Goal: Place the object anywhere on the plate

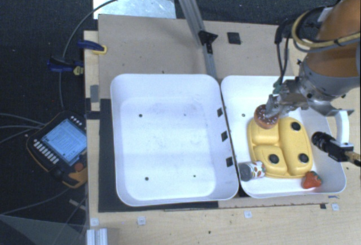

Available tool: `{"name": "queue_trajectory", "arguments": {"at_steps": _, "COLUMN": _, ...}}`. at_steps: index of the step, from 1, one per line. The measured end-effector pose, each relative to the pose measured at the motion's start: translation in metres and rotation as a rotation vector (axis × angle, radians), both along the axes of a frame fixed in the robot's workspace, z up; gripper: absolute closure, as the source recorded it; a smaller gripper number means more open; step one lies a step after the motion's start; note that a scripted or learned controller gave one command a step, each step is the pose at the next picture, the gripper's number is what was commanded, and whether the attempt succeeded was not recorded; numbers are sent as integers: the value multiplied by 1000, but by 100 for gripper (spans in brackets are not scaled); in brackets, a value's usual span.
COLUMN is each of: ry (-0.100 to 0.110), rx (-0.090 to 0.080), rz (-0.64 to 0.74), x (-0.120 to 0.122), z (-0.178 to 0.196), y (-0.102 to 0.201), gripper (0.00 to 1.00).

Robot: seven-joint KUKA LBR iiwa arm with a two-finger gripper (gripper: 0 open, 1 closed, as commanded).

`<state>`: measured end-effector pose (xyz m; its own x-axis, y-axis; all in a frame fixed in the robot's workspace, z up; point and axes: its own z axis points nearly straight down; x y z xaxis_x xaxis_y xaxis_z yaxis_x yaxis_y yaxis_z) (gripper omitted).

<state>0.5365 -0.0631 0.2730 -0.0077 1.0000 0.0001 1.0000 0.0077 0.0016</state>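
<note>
**Arm over the right bin, gripper down at the plate's corner**

Highest in the scene is the grey arm [333,52] with its orange band, coming in from the right above the right bin [237,97]. Its gripper [276,105] sits low at the far left corner of the yellow plate [293,142], and from this angle it cannot be told whether it is spread or pressed together.

Directly below the gripper and touching it is a round brown object [264,117] with a pale ring. It rests on the plate's far left corner. Whether the gripper has hold of it is not clear.

The plate lies in the middle of the right bin. A small can [252,170] lies on its side just beside the plate's near left corner, and a red item [311,180] sits at the near right corner, both on the bin floor.

The left bin [163,142] stands alongside on the table [146,46]. A handheld pendant [59,145] with a lit screen lies on the floor to the left.
</note>
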Motion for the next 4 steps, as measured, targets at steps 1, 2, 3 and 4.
{"name": "queue_trajectory", "arguments": {"at_steps": 1, "ry": 0, "rx": 1, "rz": 2, "x": -12, "z": -2, "y": 53, "gripper": 100}}
{"name": "queue_trajectory", "arguments": {"at_steps": 2, "ry": 2, "rx": 1, "rz": 1, "x": -20, "z": -26, "y": 107, "gripper": 100}}
{"name": "queue_trajectory", "arguments": {"at_steps": 3, "ry": 1, "rx": 2, "rz": 1, "x": -28, "z": -30, "y": 151, "gripper": 100}}
{"name": "queue_trajectory", "arguments": {"at_steps": 4, "ry": 3, "rx": 2, "rz": 2, "x": -42, "z": -42, "y": 208, "gripper": 100}}
